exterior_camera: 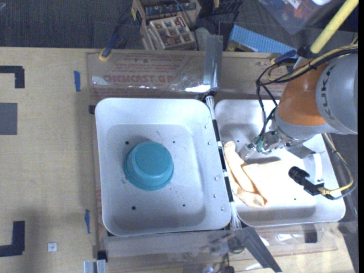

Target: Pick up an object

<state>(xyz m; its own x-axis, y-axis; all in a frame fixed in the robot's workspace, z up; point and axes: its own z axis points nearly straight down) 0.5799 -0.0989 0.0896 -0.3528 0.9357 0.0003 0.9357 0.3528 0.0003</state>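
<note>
Two white bins sit side by side. In the right bin (318, 212) a pale cream cloth (250, 181) lies crumpled along the left wall, just below the gripper (259, 145), which hangs low over that bin. The cloth looks light, soft and limp. It will likely bunch and sag, so pinch a raised fold near its middle rather than a flat edge. In the left bin (108, 118) a teal bowl (149, 164) sits upside down; it looks stiff, smooth and probably slippery. The arm's bulk crowds the gripper, so you cannot tell how its jaws stand, or whether it touches the cloth.
</note>
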